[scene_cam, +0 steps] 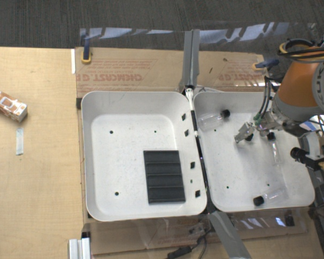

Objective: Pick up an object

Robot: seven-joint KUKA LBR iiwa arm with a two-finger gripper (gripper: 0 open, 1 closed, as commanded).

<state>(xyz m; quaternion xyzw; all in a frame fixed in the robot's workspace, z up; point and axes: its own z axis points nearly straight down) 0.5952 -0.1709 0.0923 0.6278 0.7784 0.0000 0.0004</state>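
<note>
Arm [299,88] comes in from the right edge of the frame, orange band showing at upper right; wrist hangs over the upper right part of the right bin [243,171]; gripper [254,129] sits low over the bin floor, right of centre frame; can't tell if the claw is wide or narrow, the metal parts blur together at this angle; nothing visibly between them.

Right bin contents: clear plastic items, hard to make out against the white; one clear tube with black cap [215,118] near the bin's upper left corner, cap toward the right; another clear tube with black cap [270,196] at the lower right corner, cap at its left end; a third clear piece [274,151] just below and right of the gripper, running roughly vertical; can't tell if it touches the gripper.

Left bin [97,161] holds a black ribbed block [164,176], lying flat, lower centre of that bin, nearer its right wall; well apart from the gripper.

Outside the bins: small orange and white carton [9,107] on the wooden bench top [32,198] at far left of frame; pale strip [19,142] just below it; cardboard sheet [129,72] with red print above the bins.
</note>
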